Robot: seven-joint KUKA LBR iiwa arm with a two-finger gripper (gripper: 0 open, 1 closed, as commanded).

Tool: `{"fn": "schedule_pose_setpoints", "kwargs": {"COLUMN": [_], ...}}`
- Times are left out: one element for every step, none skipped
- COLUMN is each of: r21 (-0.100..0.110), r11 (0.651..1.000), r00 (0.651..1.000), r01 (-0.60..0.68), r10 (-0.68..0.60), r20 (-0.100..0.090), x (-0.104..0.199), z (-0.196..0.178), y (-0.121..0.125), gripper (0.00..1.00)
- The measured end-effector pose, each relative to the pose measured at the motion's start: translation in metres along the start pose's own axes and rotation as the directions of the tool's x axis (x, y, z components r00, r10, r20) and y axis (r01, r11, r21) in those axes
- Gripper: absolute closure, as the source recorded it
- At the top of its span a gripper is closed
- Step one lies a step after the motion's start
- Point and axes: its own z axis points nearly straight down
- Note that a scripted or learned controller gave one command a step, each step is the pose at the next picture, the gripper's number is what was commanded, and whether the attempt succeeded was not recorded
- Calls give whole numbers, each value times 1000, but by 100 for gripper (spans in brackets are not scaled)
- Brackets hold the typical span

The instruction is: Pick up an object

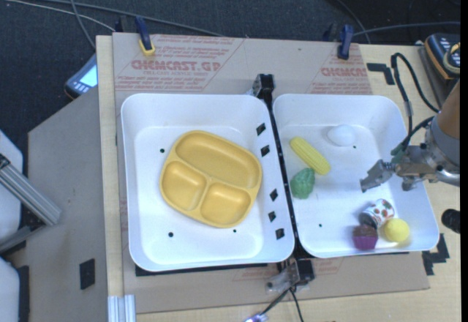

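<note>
Several small toys lie in the right bin [409,244] around the end effector [374,176], which hangs over bare bin floor; I cannot tell its state. Nothing sits in its grasp. Nearest, just below it, are a round patterned piece [379,212], a yellow ball [397,230] and a purple lump [365,238], touching one another. They look light and hard; crowding makes a clean hold awkward. Farther out to its left lie a yellow corn cob [309,155] and a green lump [303,182]; the cob is probably stiff plastic, best taken across its narrow middle. A white rounded piece [341,135] sits above-left. Beyond the divider, the left bin [139,189] holds a yellow sectioned tray [210,178]. The worktop [219,57] sheet reads "CHEMCAST GP".
</note>
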Motion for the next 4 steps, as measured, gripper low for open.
{"fn": "schedule_pose_setpoints", "kwargs": {"r21": [-13, -8, -7, -11], "r11": [1000, 1000, 1000, 1000], "r00": [1000, 1000, 1000, 1000], "r01": [4, 4, 3, 4], "r10": [-4, -4, -3, -4], "r20": [3, 1, 1, 2], "x": [0, 1, 0, 0], "z": [-6, 40, 104, 119], "y": [3, 11, 9, 9], "gripper": [0, 0, 0, 0]}}
